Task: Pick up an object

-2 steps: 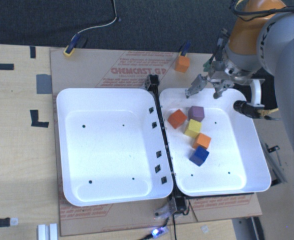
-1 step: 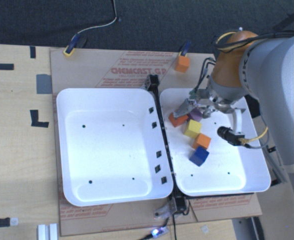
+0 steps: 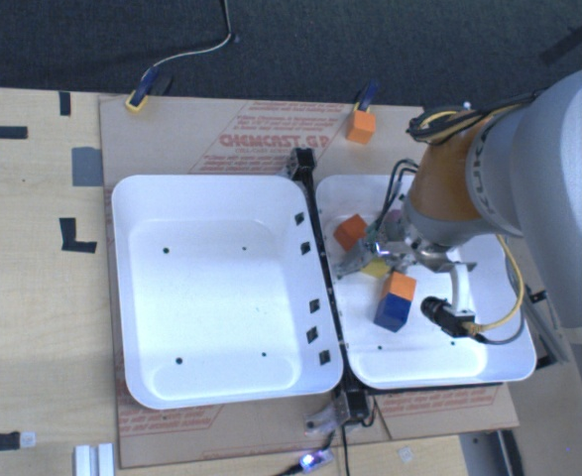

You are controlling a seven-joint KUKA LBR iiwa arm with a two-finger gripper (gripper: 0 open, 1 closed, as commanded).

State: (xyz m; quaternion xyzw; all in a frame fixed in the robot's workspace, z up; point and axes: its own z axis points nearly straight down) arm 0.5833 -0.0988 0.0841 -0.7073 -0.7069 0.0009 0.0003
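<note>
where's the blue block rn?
The blue block lies in the right bin, just under an orange block, left of the arm's wrist.

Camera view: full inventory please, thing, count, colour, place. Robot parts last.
left bin: 1, white, left half of the bench
right bin: 1, white, beside the left bin, under the arm
orange block: 1, orange, right bin, upper left
orange-and-blue block: 1, orange top, blue body, right bin, middle
yellow piece: 1, yellow, right bin, between the two blocks
orange cube: 1, orange, on the board above the right bin
arm: 1, grey with orange band, over the right bin
gripper: 1, low among the blocks
</note>
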